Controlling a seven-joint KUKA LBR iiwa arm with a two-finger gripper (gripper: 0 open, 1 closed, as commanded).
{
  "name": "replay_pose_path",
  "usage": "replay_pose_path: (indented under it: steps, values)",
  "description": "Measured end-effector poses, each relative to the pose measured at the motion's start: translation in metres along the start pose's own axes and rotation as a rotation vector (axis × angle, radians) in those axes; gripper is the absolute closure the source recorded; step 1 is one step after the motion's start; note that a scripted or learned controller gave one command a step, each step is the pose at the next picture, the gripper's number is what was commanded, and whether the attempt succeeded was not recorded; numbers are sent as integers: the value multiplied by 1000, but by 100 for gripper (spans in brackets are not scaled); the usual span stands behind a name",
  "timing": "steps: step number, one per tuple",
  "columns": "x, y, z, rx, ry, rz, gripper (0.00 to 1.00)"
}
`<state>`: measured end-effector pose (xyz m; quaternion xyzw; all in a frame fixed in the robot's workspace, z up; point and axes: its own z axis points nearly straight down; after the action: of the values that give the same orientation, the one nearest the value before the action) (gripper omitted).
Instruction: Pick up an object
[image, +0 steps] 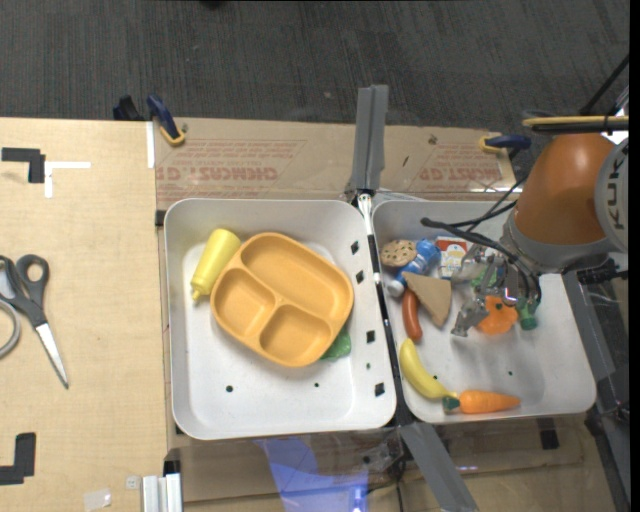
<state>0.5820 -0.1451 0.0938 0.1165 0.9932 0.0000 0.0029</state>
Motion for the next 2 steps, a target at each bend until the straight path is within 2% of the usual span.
replay_pose_path:
  steps: [1, 2]
  values:
    - [14, -6, 1, 0, 3, -36, 0]
    - [12, -5, -9, 1, -2, -39, 100]
